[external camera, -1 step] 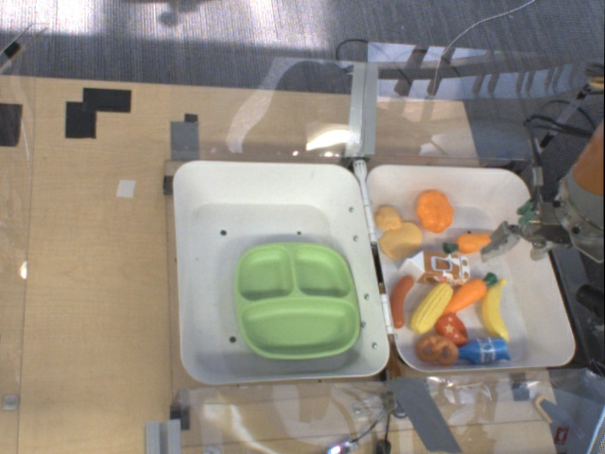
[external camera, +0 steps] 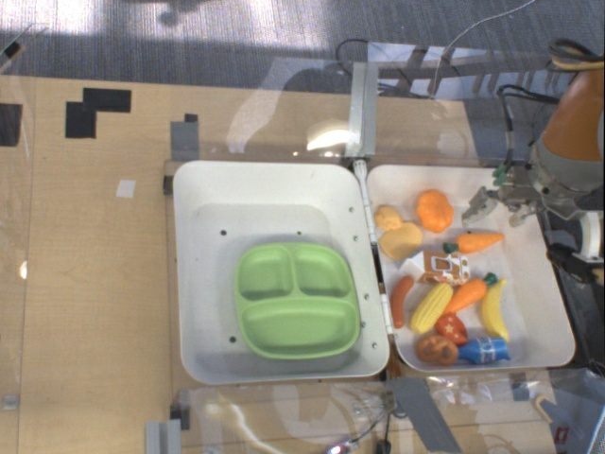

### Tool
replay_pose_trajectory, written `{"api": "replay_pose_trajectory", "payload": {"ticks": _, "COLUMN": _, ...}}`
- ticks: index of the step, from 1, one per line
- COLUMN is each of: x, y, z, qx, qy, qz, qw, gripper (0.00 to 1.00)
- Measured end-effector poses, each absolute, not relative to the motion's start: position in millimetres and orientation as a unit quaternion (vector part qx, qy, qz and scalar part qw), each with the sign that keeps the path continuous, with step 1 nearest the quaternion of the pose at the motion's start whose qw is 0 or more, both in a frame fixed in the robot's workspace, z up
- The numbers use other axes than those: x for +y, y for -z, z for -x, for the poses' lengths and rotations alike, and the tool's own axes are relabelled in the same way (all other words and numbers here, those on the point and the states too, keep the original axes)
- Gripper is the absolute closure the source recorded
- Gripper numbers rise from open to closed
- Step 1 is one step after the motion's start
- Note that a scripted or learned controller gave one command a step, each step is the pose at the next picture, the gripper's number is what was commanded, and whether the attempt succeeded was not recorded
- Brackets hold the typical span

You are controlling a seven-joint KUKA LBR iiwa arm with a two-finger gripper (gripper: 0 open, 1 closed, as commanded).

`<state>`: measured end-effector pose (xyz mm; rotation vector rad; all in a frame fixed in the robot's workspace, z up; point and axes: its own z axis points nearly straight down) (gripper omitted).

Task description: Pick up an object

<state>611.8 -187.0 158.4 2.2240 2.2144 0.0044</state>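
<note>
Spread apart and gripping nothing, the metal two-finger gripper hangs over the upper right part of the right shallow white bin, its fingers splayed to either side, with the grey arm and its orange band reaching in from the right edge. Just below the fingers lies a long orange plastic carrot, pointing left to right, close to the gripper but not between its fingers. To the left of it sits a round orange toy fruit, and further left two pale yellow lumpy pieces rest against the bin's left wall. Lower down the toys crowd together: a small white and orange printed packet, a red sausage-shaped piece, a yellow corn cob, a second carrot with a green top, a yellow banana, a red tomato, a brownish red apple and a blue can lying on its side. Next door, the left white bin holds a light green plastic plate with three compartments, set toward its lower right.
</note>
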Motion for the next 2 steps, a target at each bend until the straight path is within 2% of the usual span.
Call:
{"api": "replay_pose_trajectory", "payload": {"ticks": 1, "x": -174.2, "y": -203.9, "z": -603.3, "qx": 0.749, "qy": -0.0013, "qz": -0.663, "qw": 0.003, "gripper": 0.00}}
{"api": "replay_pose_trajectory", "payload": {"ticks": 2, "x": -178.8, "y": -89.8, "z": -610.0, "qx": 0.775, "qy": -0.0021, "qz": -0.631, "qw": 0.004, "gripper": 0.00}}
